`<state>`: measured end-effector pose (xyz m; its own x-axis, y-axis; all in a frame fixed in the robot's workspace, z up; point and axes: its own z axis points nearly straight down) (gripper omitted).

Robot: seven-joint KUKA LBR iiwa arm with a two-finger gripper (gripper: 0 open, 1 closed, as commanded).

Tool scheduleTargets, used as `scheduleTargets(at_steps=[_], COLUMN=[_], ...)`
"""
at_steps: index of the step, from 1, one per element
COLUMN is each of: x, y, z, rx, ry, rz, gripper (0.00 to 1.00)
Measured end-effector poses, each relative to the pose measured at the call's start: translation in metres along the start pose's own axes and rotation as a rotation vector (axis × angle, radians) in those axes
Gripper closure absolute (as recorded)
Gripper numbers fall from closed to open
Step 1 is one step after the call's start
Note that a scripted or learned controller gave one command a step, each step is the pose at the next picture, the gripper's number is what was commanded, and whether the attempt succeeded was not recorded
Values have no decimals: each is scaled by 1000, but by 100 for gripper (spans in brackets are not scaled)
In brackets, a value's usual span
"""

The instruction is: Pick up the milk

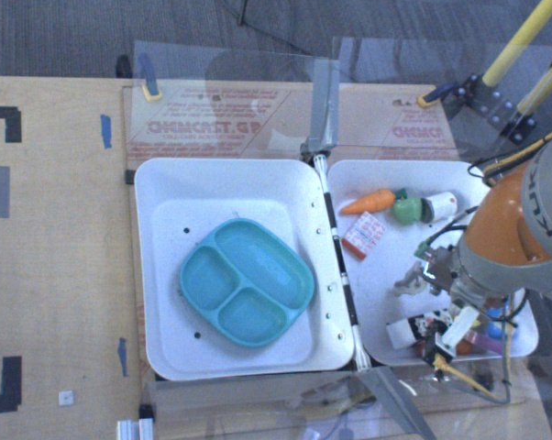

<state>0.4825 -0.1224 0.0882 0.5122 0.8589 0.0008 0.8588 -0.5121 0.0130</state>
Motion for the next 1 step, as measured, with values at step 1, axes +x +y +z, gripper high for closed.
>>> scheduleTargets(at_steps=[1], x=[-2], y=[1], z=[-10], rx=[-2], ry=[-4], rz=[3], gripper=[100])
